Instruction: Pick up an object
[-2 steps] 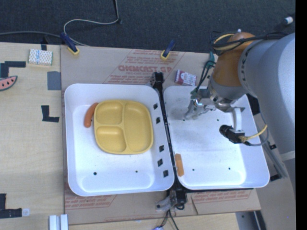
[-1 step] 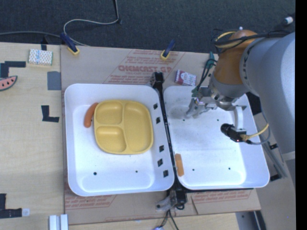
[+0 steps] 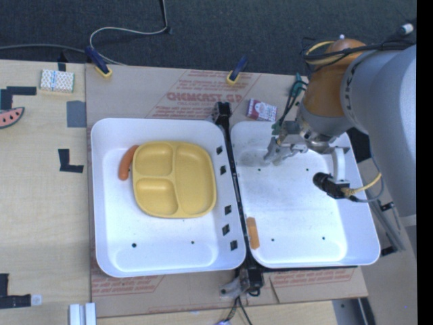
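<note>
We've got the gripper [image 3: 276, 152] hanging over the far part of the right bin [image 3: 352, 249], and from this slant we can't tell how its tips are set; nothing shows between them. The likeliest target on our side is the small orange piece [image 3: 252, 232], lying against the bin's left wall, nearer the camera than the gripper and a little to its left in the view. Its long axis runs along that wall, so we'd want the fingers closing across it, though the wall crowds one side. Over the divider, well left of the gripper, the yellow tray [image 3: 174, 179] sits in the left bin [image 3: 115, 249] with a carrot-like piece [image 3: 125, 162] touching its far-left edge, probably food, hard to say.
</note>
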Robot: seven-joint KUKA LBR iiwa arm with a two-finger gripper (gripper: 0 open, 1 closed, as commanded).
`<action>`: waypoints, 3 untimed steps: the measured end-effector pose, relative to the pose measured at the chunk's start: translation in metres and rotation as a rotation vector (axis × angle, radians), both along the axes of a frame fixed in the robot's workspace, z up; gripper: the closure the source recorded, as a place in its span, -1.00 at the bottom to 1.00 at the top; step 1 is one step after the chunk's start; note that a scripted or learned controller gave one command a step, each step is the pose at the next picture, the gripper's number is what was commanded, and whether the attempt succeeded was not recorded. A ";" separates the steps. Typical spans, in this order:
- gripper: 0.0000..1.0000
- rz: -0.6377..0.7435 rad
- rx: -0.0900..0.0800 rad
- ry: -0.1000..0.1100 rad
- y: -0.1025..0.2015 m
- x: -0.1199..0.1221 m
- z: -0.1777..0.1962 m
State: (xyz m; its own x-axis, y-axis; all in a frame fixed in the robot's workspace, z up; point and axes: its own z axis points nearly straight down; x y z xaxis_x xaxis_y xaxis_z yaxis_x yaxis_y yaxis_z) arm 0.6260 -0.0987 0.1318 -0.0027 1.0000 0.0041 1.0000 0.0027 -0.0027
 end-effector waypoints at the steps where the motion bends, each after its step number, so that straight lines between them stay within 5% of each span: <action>1: -1.00 0.000 0.000 0.000 0.000 0.000 0.000; 2: 1.00 0.000 0.002 0.001 0.001 0.000 0.009; 3: -1.00 0.000 0.002 0.001 0.001 0.000 0.009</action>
State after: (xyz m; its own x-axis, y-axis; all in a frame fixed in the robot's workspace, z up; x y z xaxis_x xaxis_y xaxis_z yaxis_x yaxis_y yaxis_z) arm 0.6259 -0.0981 0.1408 -0.0030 1.0000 0.0058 1.0000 0.0030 -0.0034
